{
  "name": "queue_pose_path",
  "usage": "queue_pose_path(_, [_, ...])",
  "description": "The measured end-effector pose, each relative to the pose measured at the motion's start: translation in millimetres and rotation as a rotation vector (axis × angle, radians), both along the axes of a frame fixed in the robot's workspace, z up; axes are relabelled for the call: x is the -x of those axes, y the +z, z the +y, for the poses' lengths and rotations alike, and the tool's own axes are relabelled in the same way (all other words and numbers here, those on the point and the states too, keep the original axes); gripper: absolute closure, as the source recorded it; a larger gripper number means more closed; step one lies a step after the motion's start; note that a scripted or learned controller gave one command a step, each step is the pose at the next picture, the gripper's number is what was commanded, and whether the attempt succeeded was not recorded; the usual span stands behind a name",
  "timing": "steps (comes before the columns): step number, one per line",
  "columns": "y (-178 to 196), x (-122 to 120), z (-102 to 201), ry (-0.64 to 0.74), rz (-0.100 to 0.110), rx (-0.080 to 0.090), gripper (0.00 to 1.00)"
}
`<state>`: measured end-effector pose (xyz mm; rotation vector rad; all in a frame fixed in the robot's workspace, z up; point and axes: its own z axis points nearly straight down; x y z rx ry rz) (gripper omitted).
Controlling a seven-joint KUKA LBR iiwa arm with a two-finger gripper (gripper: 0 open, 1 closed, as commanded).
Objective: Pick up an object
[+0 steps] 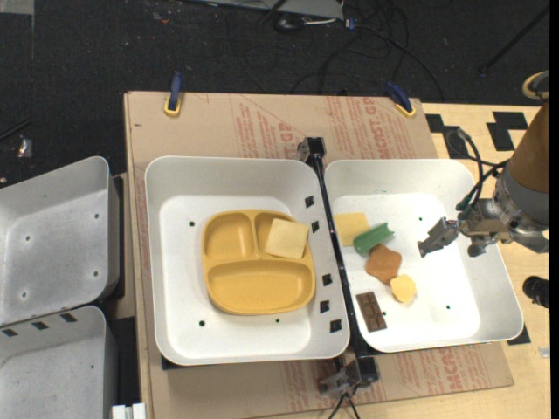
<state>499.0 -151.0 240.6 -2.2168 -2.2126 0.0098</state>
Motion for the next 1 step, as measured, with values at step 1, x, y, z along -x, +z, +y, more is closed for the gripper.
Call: queue_pose_path(1, [5.0, -2.3, 0.3, 0.003, -0.01, 0.002, 0.0])
